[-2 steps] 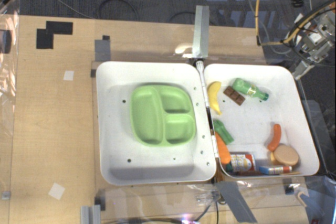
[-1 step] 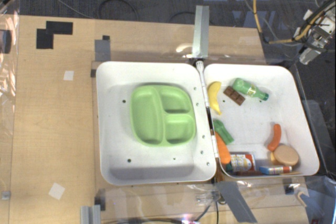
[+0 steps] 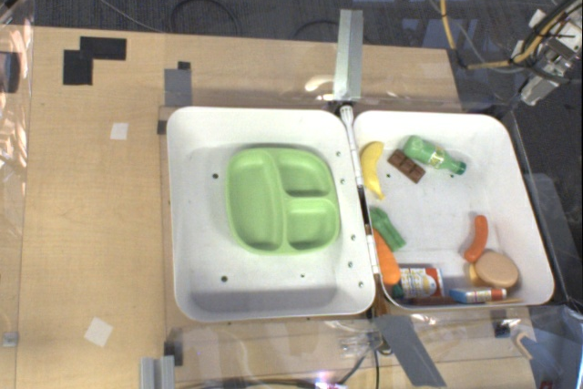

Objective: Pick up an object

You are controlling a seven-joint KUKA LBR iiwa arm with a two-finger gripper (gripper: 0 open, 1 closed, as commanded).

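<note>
Camera view: gripper [image 3: 544,79] (opening unclear) hangs above the right bin [image 3: 510,150], holding nothing visible.

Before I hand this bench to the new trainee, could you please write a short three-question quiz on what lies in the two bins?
1. True or false: the green divided tray sits in the left bin.
2. Which item touches the divider side of the right bin? A) banana B) green bottle C) sausage
3. Fill in: the chocolate bar lies between the banana and the ____.

Key: 1 true; 2 A; 3 green bottle.
</note>
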